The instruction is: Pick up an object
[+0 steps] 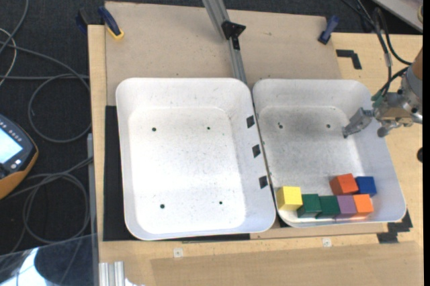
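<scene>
A: Where are the jaws [366,122] now?

B: Above the right bin [316,86], near its right wall, well apart from the blocks. One grey finger points left and down over the bin floor, and nothing sits between the fingers. Whether they stand open or closed, I cannot tell; the other finger is lost against the wrist.

A: And the things to pick?

B: All huddled along the near edge of that bin. A yellow block [290,197] at the left, two green blocks [320,205] beside it, then purple [347,204] and orange [363,203], with a red block [343,183] and a blue one [365,184] just behind. Most of them touch.

A: So what could go wrong?

B: Crowding, I judge. Fingers coming down on a middle block may land on a neighbour's top or shove the row instead of straddling one piece. The front ones sit against the sloped near wall, so a finger there may strike the rim or slide on the slope.

A: Any easier pick?

B: The yellow one has bare floor on its left; red has bare floor behind it. Either gives one finger room.

A: Room to move?

B: Plenty. The bin floor behind the blocks is bare, and so is the left bin [181,86]. The slanted metal pole [215,3] stays beyond the bins, over the table [282,43].
</scene>
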Tool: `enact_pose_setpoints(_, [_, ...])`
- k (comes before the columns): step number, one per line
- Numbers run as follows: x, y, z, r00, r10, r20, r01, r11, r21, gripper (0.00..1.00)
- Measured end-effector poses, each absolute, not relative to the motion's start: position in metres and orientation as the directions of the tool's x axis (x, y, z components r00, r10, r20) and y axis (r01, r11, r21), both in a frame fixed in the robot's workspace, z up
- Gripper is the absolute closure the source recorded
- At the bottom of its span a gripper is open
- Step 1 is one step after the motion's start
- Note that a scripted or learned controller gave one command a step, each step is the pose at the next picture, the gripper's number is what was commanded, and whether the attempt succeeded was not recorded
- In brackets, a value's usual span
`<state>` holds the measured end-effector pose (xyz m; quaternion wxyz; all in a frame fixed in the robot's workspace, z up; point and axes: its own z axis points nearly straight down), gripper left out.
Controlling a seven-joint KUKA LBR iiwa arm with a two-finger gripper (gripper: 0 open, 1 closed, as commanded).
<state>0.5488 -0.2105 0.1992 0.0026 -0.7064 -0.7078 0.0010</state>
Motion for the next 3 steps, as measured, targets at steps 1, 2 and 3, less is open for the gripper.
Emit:
enact_pose_setpoints(1, [0.556, -0.203, 0.148, -0.002, 1.0, 0.003, 1.0, 0.002, -0.006, 0.0])
enact_pose_setpoints(2, [0.555, -0.202, 0.096, 0.0, 1.0, 0.003, 1.0, 0.0, -0.007, 0.0])
enact_pose_setpoints(3, [0.557, -0.203, 0.111, -0.001, 1.0, 0.001, 1.0, 0.001, 0.002, 1.0])
